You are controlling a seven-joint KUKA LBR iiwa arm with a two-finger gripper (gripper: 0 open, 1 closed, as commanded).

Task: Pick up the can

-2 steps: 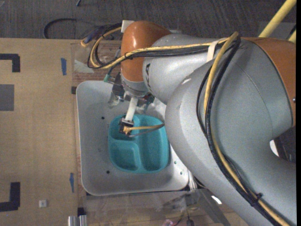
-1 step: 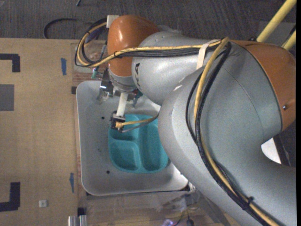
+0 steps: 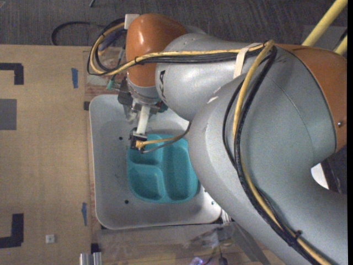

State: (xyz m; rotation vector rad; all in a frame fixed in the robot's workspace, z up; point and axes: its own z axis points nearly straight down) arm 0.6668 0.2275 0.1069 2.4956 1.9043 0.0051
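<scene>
One grey arm [image 3: 259,126] covers everything right of the teal tray [image 3: 165,173] and reaches leftward over it. The white bin [image 3: 108,170] holds that tray, a divided dish whose visible compartments look bare. The gripper [image 3: 134,110] hangs by the tray's upper-left corner as the view frames it; whether it is wide or narrow cannot be told. Dark specks [image 3: 126,201] dot the bin floor left of the tray. Where the can lies cannot be told, since the arm hides the ground right of the tray. The step looks like approach; next the gripper must centre over the can before descending.
</scene>
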